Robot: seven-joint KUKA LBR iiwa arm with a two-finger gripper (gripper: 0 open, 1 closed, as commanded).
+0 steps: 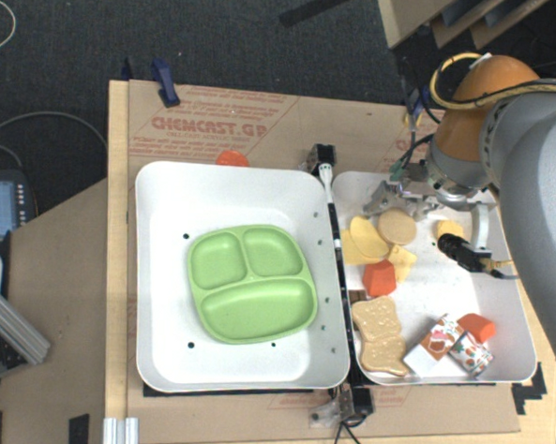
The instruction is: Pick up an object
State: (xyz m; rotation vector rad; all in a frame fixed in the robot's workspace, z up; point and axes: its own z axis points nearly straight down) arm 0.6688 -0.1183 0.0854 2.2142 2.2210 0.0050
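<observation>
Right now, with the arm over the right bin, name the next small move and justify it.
Probably a short straight descent: the gripper hangs at the far end of the right white bin, just above the round tan cracker-like disc, which lies on the pale yellow slices. The disc looks the nearest target.

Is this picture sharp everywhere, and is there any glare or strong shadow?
Camera view: light is even and soft, the green tray crisp in the left bin; the arm nearest the lens looks blurred, and the white bin floors are bright, slightly washed out.
</observation>
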